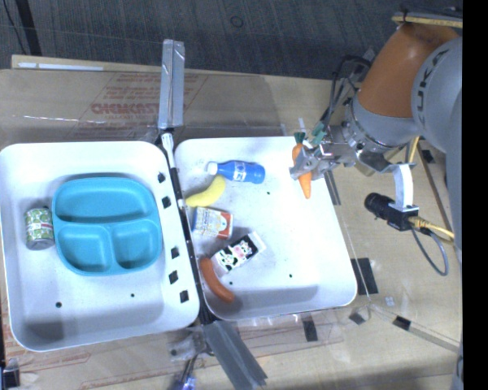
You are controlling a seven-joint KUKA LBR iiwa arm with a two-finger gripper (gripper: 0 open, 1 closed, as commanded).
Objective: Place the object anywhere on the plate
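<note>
1. I am clamping my gripper (306, 166) on the carrot (304, 179) over the right bin's (325, 250) far right rim, gripping its upper half.
2. It is looking light, stiff, slick and tapered, likely slipping.
3. The plate (106, 222) is waiting in the left bin (32, 299).

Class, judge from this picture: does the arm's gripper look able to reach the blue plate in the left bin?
Probably yes: the gripper holds a carrot above the right bin, and nothing stands over the blue plate.
</note>
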